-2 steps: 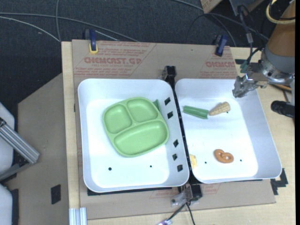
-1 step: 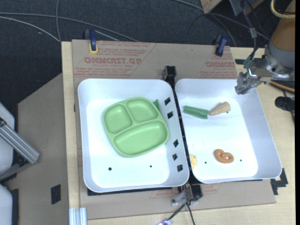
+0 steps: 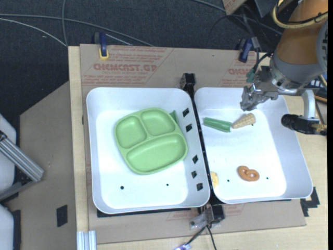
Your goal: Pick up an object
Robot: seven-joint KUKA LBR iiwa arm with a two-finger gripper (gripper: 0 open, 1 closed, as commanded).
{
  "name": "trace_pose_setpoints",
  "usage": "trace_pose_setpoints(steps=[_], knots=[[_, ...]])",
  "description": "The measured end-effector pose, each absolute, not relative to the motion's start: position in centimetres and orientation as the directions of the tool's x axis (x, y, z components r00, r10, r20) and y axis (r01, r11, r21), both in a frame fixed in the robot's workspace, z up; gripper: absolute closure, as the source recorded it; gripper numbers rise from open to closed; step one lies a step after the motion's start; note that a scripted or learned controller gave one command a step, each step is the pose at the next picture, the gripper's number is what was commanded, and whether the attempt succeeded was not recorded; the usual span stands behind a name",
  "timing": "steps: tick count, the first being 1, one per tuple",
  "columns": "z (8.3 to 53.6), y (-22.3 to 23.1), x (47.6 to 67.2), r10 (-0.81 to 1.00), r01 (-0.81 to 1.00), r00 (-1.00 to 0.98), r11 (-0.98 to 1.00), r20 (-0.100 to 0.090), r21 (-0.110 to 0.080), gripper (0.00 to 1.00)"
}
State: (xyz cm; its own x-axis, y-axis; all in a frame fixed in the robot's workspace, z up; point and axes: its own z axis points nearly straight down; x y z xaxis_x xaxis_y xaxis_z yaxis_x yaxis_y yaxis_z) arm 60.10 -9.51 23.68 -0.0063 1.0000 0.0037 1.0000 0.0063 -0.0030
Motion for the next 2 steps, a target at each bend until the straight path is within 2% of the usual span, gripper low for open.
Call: trace_pose_setpoints(steps=[2], knots=[[21.6, 1.4, 57.8, 1.0, 1.0, -0.006, 0.006, 0.003, -0.004, 1.0]])
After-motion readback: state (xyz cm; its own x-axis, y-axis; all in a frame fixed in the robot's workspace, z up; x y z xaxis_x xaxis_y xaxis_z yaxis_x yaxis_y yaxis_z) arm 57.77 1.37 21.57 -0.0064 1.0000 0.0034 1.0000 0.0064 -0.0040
